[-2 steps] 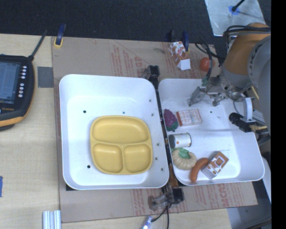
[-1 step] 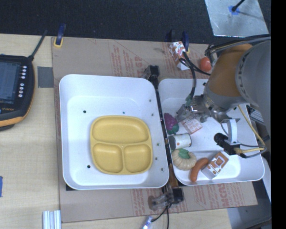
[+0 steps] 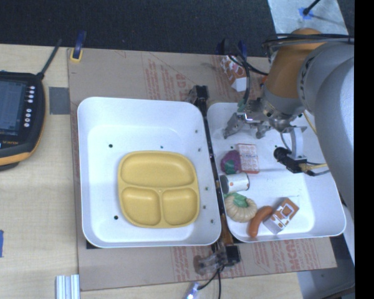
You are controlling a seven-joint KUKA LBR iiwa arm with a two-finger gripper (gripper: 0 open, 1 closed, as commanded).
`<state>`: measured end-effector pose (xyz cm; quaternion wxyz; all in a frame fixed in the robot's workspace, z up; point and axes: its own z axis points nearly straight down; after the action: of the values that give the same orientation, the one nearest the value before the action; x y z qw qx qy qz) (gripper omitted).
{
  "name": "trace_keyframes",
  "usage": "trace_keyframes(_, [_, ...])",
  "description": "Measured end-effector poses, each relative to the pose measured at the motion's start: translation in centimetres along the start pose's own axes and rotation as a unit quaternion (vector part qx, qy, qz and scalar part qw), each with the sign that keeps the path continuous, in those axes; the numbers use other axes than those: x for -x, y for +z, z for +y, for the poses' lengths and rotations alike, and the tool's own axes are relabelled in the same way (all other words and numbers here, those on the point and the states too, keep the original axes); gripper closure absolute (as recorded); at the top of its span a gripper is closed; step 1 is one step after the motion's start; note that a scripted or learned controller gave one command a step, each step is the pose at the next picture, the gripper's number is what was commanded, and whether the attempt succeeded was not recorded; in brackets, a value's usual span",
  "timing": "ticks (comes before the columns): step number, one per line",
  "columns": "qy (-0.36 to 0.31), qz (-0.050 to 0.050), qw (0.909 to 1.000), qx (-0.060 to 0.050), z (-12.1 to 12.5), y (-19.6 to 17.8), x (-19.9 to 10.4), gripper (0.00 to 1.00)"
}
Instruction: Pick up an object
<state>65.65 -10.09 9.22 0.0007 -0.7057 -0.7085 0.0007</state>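
The toys lie in the right bin point(image 3: 327, 226), none lifted yet: eggplant point(image 3: 230, 162), card point(image 3: 248, 157), can point(image 3: 235, 182), squash point(image 3: 240, 208), sausage point(image 3: 258, 220), small box point(image 3: 283, 215). The yellow tray point(image 3: 158, 188) sits in the left bin point(image 3: 100, 120). My gripper point(image 3: 250, 125) hangs spread and released over the right bin's far end, gripping nothing; descent and grasp remain.

Grey arm point(image 3: 333, 98), orange band point(image 3: 288, 64) above wrist, black cables, metallic 2-finger end effector point(image 3: 249, 128).

1 fixed camera above, slanting down on both bins point(image 3: 87, 167)
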Motion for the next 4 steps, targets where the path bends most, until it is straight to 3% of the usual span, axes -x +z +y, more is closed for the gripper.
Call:
trace_keyframes(1, [0.001, 0.000, 1.0000, 0.000, 0.0, -0.1, 4.9, 0.00])
trace_keyframes(2, [0.000, 0.000, 1.0000, -0.002, -6.8, 0.1, 1.8, 0.00])
trace_keyframes(3, [0.000, 0.000, 1.0000, 0.000, -2.6, 0.0, 4.1, 0.00])
trace_keyframes(4, [0.001, 0.000, 1.0000, 0.000, -0.1, -0.3, 10.2, 0.00])
